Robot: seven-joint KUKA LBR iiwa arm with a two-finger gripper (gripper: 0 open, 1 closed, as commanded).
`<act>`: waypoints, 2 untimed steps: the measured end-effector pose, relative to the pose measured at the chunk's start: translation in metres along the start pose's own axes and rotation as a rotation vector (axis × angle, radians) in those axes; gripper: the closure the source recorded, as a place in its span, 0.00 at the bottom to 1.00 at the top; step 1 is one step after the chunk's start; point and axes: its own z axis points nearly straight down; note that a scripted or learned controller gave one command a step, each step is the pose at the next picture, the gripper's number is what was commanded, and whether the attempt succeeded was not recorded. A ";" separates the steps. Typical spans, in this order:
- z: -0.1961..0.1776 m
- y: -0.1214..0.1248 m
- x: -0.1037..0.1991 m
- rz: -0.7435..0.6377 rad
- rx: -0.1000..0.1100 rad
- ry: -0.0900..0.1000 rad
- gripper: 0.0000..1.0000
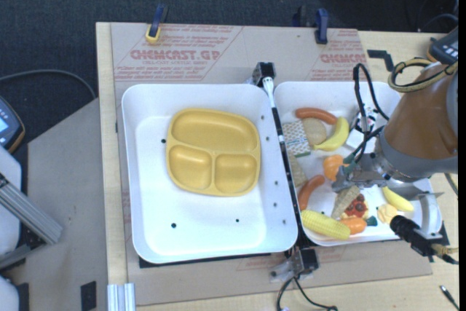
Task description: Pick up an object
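Gripper (354, 178) low over crowded right bin (285, 95)

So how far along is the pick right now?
Done: the gripper is down in the right bin, among the toy food beside an orange piece. In hand: nothing visibly between its fingers. Left: grasping and lifting an object; the yellow tray sits in the left bin.
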 end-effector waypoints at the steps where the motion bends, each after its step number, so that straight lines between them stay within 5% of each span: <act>1: -0.043 0.006 -0.003 0.000 -0.003 -0.001 1.00; 2: -0.086 0.007 -0.004 -0.001 -0.003 -0.001 1.00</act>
